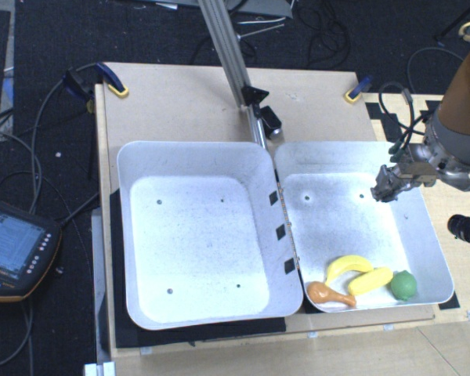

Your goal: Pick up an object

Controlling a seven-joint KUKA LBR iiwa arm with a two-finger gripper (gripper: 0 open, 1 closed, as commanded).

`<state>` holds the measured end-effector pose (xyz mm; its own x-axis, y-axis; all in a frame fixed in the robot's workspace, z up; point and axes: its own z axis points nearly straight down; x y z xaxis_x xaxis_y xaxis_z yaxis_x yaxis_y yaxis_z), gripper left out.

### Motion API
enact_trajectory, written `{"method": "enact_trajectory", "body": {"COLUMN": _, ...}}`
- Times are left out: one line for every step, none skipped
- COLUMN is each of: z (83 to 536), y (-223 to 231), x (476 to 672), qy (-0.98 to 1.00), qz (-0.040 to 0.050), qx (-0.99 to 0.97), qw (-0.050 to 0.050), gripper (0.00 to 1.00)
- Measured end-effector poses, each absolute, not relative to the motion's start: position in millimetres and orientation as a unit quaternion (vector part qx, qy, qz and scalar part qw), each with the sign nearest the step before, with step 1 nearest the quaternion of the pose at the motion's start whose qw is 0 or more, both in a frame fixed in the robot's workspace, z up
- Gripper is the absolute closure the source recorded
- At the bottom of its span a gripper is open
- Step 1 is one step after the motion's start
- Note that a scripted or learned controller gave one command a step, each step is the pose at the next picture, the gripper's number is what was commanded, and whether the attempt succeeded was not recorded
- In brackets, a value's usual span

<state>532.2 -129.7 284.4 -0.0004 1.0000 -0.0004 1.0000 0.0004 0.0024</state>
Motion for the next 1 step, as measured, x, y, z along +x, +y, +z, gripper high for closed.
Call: {"method": "enact_trajectory", "body": {"z": 283.7, "y": -70.7, "x": 530.0, "qy": 0.709, "qz": 0.0004, "qx": 0.706, "qw": 0.0, "gripper": 1.0}}
